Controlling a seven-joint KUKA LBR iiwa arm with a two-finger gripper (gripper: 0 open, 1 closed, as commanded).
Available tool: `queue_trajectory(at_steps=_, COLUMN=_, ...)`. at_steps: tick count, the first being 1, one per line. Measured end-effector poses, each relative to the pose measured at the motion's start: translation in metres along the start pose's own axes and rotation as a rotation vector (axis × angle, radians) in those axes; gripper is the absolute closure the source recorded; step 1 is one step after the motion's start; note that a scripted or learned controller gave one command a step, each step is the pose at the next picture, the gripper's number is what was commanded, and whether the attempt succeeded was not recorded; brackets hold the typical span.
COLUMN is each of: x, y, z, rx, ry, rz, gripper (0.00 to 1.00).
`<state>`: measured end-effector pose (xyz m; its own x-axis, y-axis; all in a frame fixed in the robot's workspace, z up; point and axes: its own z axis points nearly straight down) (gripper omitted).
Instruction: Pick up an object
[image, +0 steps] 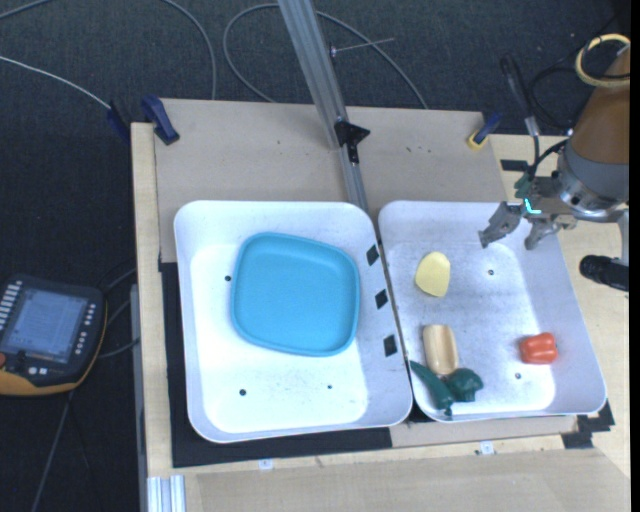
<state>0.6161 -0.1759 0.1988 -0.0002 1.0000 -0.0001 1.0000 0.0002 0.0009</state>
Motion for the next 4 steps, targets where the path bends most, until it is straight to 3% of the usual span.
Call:
queue_trajectory(at_steps=1, x=0.0, y=0.0, z=0.0, rx=0.0, ry=0.0, rz=0.0, gripper=0.0)
queue_trajectory(at_steps=3, x=-0.003, y=0.001, z=0.096, rx=0.005, ry=0.001, rz=0.0, gripper=0.0)
queue_trajectory(at_steps=4, x=-0.004, y=0.003, z=0.082, rx=-0.001, ry=0.0, rz=-0.001, gripper=1.0)
